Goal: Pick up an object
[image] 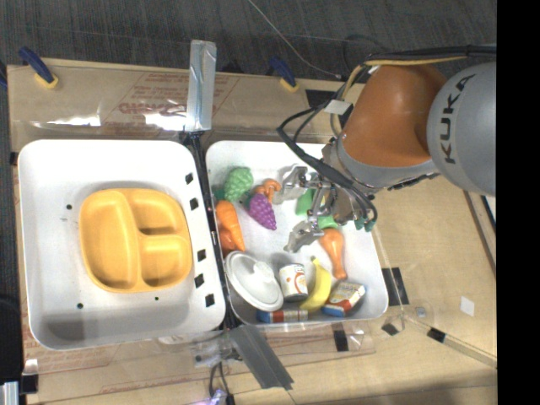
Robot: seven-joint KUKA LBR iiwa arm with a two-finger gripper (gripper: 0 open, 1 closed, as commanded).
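Gripper (302, 209) over right bin (253, 152), fingers spread wide around nothing, one near 12 o'clock, one near 6. Purple grapes (262, 212) at its 9 o'clock, drumstick (335, 251) at 5, banana (319, 285) and lid (253, 281) crowding lower rim. Bare floor only along upper wall. Yellow tray (135, 239) filling left bin (51, 310).

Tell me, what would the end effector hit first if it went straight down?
Probably the bare floor of the right bin, between the grapes and the chicken leg; depth is hard to judge.
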